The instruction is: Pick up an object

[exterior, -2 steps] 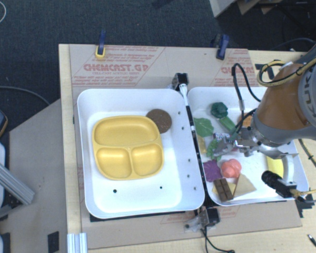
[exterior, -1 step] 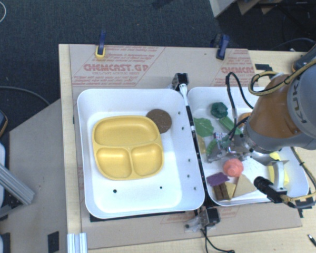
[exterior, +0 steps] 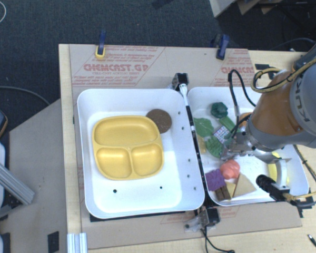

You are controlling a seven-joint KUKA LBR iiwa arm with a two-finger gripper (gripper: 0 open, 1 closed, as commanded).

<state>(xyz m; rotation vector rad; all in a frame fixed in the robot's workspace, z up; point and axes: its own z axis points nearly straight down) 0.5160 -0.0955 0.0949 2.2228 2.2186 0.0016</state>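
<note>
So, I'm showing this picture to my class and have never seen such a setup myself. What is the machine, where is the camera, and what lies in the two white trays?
The machine is a robot arm, grey with an orange band, reaching in from the right. Its job is to pick up an object. The one camera is fixed above the bench, looking down at a slant.

Two shallow white bins sit side by side on a board. The left bin holds a yellow divided plate and a brown round disc touching the plate's upper right corner. The right bin holds a heap of small toys: green pieces, a purple piece, an orange-pink ball and a yellow item.

The gripper hangs low over that heap. Whether it holds anything cannot be told from here.
</note>
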